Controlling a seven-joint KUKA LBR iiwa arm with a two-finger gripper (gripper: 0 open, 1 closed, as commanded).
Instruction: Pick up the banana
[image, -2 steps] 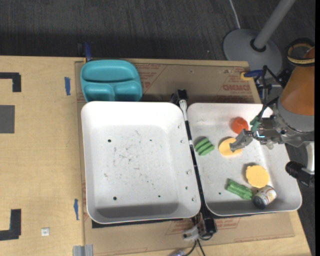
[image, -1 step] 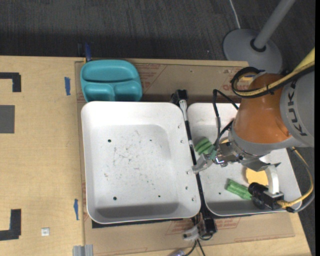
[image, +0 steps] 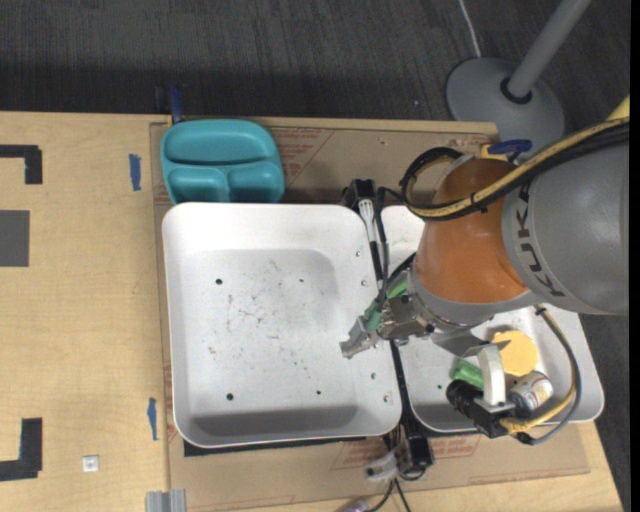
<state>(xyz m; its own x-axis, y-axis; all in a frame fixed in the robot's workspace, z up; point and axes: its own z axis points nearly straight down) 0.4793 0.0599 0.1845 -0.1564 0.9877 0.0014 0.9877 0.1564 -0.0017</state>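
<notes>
Grey arm (image: 570, 240) with its orange band looms over the right bin (image: 590, 400), hiding most of it; whether the fingers are spread or pressed together cannot be told; a yellow shape (image: 518, 350), possibly the banana, peeks out beside a green item (image: 466, 374) under the wrist; the left bin (image: 200, 300) sits alongside on the tabletop (image: 70, 300); crowded objects risk a wrong or glancing grab.

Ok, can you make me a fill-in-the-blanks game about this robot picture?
1. The tray behind the left bin is coloured ____.
2. The band on the robot arm is coloured ____.
3. The two bins are coloured ____.
4. The arm hangs mostly over the ____ bin.

Missing words: teal; orange; white; right
</notes>
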